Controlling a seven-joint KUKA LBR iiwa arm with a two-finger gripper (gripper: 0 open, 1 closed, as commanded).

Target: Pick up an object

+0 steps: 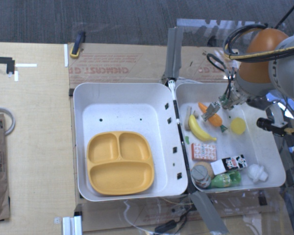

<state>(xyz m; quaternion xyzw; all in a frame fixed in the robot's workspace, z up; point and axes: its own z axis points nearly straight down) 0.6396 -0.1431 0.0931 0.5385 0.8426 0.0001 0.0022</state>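
The claw (213, 109) is low inside the right bin (274, 153), at its far side, and it touches a small orange carrot-like toy (211, 117). I cannot tell whether it is open or closed, or whether it really grips the toy. Just left of this toy lies a yellow banana (200, 129), and to the right a yellow lemon (238, 126). Nearer in the same bin there is a small red and white box (204, 152), a black and white carton (229, 164), a green bottle (224, 179), a round tin can (201, 174) and a white crumpled thing (257, 172). The left bin (83, 131) holds a yellow divided plate (120, 161). Both bins stand on the table (34, 131), and the grey arm (264, 58) reaches in from the right.
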